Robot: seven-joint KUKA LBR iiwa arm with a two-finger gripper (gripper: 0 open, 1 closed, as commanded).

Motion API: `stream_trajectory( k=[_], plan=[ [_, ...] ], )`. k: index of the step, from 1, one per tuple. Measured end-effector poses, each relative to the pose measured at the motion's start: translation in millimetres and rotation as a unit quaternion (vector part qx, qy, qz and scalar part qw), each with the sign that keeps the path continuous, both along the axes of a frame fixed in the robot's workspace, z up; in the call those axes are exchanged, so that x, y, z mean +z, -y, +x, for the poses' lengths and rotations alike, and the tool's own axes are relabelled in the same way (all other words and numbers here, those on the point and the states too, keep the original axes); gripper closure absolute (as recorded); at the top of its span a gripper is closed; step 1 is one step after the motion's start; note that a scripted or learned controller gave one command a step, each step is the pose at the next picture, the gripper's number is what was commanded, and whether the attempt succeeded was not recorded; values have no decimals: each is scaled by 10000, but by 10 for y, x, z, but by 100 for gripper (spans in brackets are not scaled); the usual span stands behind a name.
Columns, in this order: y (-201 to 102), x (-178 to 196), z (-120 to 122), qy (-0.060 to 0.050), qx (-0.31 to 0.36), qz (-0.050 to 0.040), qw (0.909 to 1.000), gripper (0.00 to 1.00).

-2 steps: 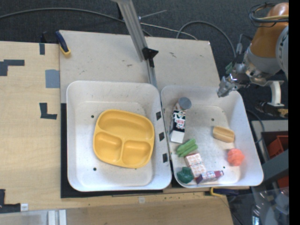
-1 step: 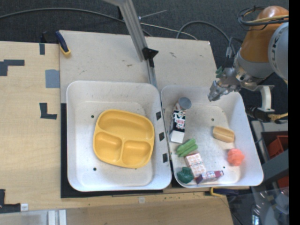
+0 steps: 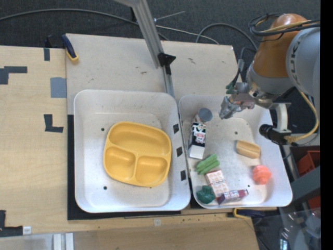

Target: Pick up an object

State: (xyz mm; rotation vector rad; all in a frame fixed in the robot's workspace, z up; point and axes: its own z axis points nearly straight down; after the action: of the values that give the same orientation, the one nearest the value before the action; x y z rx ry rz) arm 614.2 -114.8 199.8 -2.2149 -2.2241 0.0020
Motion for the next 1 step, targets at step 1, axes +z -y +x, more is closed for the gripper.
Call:
stream_trajectory(
  k=[1],
  plan=[
    [-577,132,-196,5,16,9,10000,100]
  ],
)
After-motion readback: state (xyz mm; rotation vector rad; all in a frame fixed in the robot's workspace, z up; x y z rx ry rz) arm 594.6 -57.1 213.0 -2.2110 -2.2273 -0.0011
